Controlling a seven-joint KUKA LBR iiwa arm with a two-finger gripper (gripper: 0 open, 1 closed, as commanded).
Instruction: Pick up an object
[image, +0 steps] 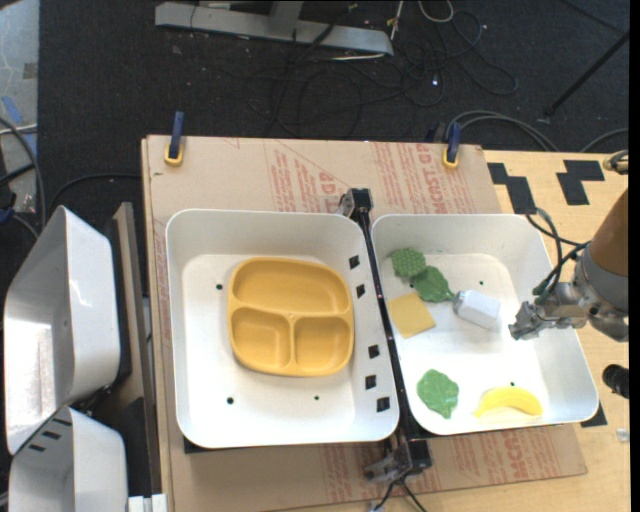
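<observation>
Fingers: gripper (524, 328) at right-centre of frame, over right bin's (560, 375) edge; open or closed, cannot tell.
Lower right: yellow banana (508, 402), green leafy piece (438, 392).
Centre right: white block (479, 308) nearest gripper, likely target; yellow square (411, 314), green pieces (420, 274).
Advice: centre over block, descend straight.

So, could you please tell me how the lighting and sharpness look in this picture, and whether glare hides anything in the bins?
Camera view: even, soft light with faint shadows; the white bins are bright but not blown out; the yellow tray, banana and green pieces read clearly; the gripper at the right bin's edge looks slightly soft; the floor beyond the bench is dark.
</observation>
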